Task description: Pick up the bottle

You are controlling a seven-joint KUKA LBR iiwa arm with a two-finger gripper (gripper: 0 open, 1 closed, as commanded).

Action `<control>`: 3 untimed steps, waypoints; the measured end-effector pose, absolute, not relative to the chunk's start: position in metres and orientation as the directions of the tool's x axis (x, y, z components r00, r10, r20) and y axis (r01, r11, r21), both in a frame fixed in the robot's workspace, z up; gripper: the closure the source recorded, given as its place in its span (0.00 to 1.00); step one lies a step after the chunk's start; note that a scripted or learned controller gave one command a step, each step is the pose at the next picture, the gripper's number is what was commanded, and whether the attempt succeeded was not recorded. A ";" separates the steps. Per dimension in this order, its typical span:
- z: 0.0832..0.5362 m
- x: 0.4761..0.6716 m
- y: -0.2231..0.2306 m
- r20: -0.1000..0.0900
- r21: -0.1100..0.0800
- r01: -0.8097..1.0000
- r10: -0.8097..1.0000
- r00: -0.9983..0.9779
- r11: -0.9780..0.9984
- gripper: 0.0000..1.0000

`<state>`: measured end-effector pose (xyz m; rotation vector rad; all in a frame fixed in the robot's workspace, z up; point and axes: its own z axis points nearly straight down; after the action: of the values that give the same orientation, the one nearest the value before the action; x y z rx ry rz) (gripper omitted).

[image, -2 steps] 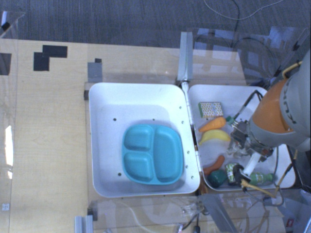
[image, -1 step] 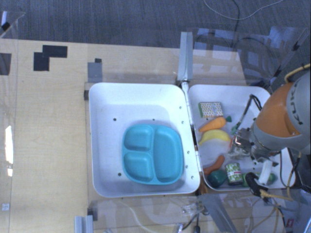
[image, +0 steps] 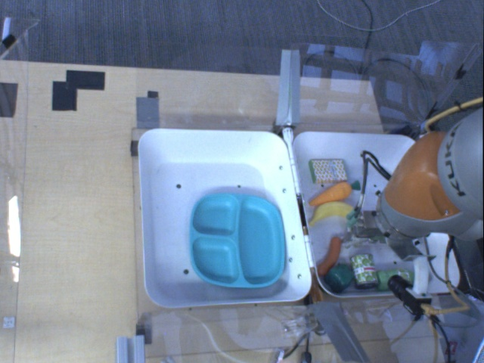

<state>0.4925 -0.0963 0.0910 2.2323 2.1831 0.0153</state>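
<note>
Nearest the camera, the green bottle [image: 398,281] lies at the front edge of the right bin [image: 378,144], beside a small can [image: 364,269]. Carrot [image: 332,194] and banana [image: 330,212] lie behind the can. Left bin [image: 162,203] holds a blue tray [image: 237,240]. The gripper [image: 361,222] hovers behind the can; finger state I cannot tell.

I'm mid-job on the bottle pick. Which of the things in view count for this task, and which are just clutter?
For the job:
- green bottle, lying at the right bin's near edge
- gripper, over that bin

Just lying about:
- carrot
- banana
- can
- dark green item
- patterned packet
- blue divided plate in the left bin
</note>
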 end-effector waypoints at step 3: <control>0.089 0.491 -0.112 0.010 0.006 0.643 0.643 0.765 -0.765 1.00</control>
<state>0.4907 -0.1122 0.0893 2.9495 1.0750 0.0172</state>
